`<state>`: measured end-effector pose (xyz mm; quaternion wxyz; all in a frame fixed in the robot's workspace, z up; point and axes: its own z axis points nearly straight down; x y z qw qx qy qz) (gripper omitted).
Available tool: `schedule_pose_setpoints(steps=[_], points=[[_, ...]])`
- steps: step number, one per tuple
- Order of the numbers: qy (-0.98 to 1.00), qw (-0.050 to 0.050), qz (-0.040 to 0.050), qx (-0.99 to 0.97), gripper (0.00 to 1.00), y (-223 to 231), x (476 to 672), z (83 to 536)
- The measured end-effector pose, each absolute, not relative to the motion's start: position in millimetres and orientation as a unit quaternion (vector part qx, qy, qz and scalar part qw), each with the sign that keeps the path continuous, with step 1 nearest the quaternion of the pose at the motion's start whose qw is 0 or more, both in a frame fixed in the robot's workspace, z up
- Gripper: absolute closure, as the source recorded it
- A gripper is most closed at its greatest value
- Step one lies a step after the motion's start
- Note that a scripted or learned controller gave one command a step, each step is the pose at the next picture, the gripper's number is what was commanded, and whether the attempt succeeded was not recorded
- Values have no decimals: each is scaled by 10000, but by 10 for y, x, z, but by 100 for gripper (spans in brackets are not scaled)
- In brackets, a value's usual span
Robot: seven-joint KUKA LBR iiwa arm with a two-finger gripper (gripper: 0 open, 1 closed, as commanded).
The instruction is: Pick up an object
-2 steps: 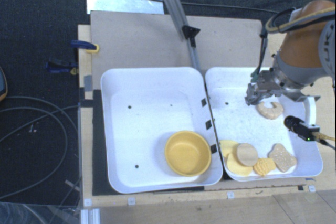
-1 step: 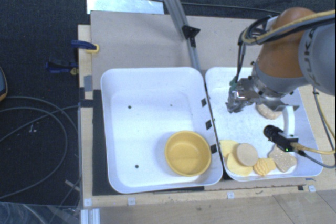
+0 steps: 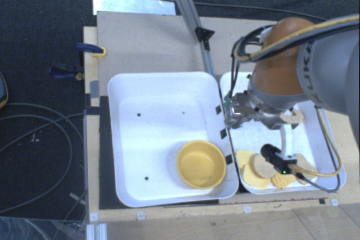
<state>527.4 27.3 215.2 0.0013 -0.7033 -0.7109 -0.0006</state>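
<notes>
A yellow bowl (image 3: 201, 163) sits upright in the near right corner of the left bin (image 3: 152, 115). In the right bin (image 3: 253, 135), along the near wall, lie a flat yellow piece (image 3: 246, 170), a round tan cracker (image 3: 262, 166) and an orange waffle-patterned biscuit (image 3: 281, 180). A beige piece (image 3: 293, 116) peeks out from under the arm further back, and another beige piece (image 3: 307, 163) lies near the right wall. My gripper (image 3: 239, 112) hangs over the left side of the right bin, above the food pieces, mostly hidden under the wrist.
The wall between the two bins runs just left of the gripper. A grey pole (image 3: 188, 5) slants over the bench behind the bins. A blue and yellow clamp (image 3: 90, 50) grips the bench's left edge. Cables lie on the dark floor at left.
</notes>
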Motion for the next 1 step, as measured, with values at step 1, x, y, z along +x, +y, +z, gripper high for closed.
schedule_pose_setpoints(steps=[1], points=[[-7110, 14, -8, -7031, 100, 782, 5132, 2136]])
